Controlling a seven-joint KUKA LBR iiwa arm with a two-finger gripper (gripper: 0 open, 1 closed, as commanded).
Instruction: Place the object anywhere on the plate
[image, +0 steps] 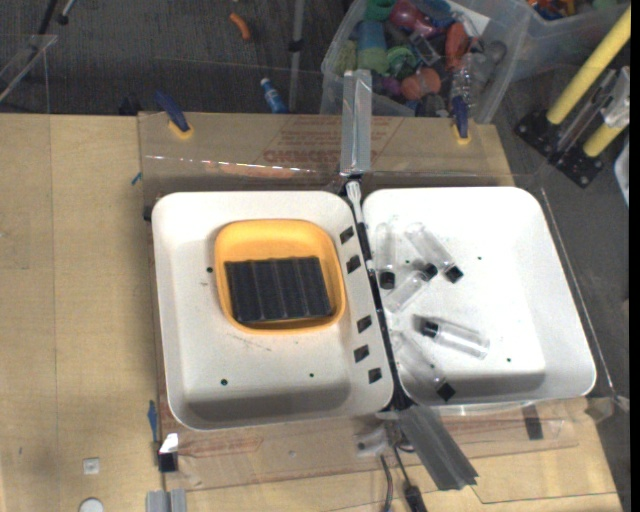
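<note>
**Ribbed block lies on the plate in the left bin**

At the far left is bare wooden bench (70, 300). Next comes the left bin (185, 380), white and shallow. An orange plate (275, 234) with rounded corners sits in its upper middle, well clear of the bin's walls. A dark ribbed block (278, 290) lies flat on the plate. Its ridges run away from the camera, and it covers most of the plate's floor, reaching down to the near rim. The orange rim shows along the top and both sides of the block.

Between the bins runs a thin divider (362, 300) with a row of small black tabs along it.

The right bin (530, 300) touches the left bin along that line. Several clear vials with black caps lie scattered in its left half. One vial (455, 338) lies tilted near the middle, with its cap towards the divider. Others (425, 248) are grouped further back, close to the divider, and their clear bodies are hard to tell apart against the white floor. A loose-looking black cap (446, 392) rests near the front wall.

Behind the bins stands a clear tub (430, 50) of coloured items.

How the gripper's jaws stand cannot be told here.
</note>
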